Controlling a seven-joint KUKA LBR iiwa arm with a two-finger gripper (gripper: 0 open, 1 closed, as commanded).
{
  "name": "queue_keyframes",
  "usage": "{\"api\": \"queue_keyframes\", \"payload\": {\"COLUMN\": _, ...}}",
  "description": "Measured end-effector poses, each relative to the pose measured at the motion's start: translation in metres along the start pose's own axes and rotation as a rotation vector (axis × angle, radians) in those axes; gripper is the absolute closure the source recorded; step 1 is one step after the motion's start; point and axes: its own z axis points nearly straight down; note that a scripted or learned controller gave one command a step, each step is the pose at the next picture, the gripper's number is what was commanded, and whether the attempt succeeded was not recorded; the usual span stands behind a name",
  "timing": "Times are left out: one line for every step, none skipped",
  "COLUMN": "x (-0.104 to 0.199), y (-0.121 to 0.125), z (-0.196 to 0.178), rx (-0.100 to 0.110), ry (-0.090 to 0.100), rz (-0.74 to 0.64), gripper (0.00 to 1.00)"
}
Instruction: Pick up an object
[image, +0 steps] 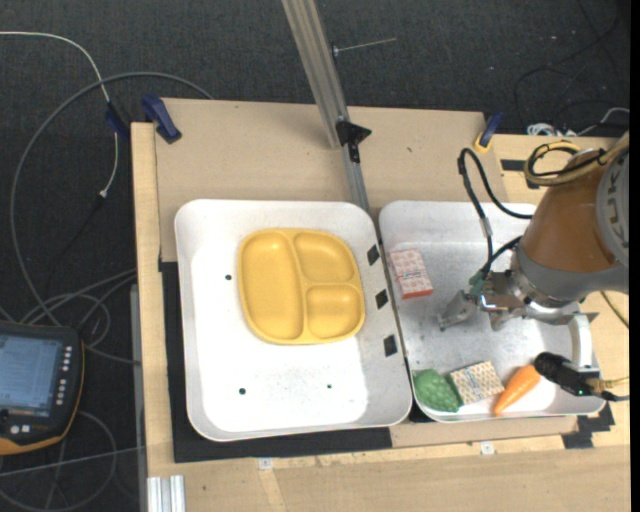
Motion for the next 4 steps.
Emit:
{"api": "queue_keyframes", "payload": {"x": 0.0, "y": 0.002, "z": -0.015, "rx": -0.01, "ry": -0.002, "rz": -0.001, "gripper": 1.0}}
{"api": "queue_keyframes", "payload": {"x": 0.0, "y": 0.005, "z": -0.079, "rx": -0.017, "ry": -0.005, "rz": -0.002, "gripper": 1.0}}
{"api": "queue_keyframes", "payload": {"x": 0.0, "y": 0.006, "z": -0.132, "rx": -0.014, "ry": -0.004, "rz": -0.002, "gripper": 1.0}}
{"api": "queue_keyframes", "payload": {"x": 0.057, "y": 0.004, "z": -0.121, "rx": -0.006, "ry": 0.0, "rz": -0.007, "gripper": 1.0}}
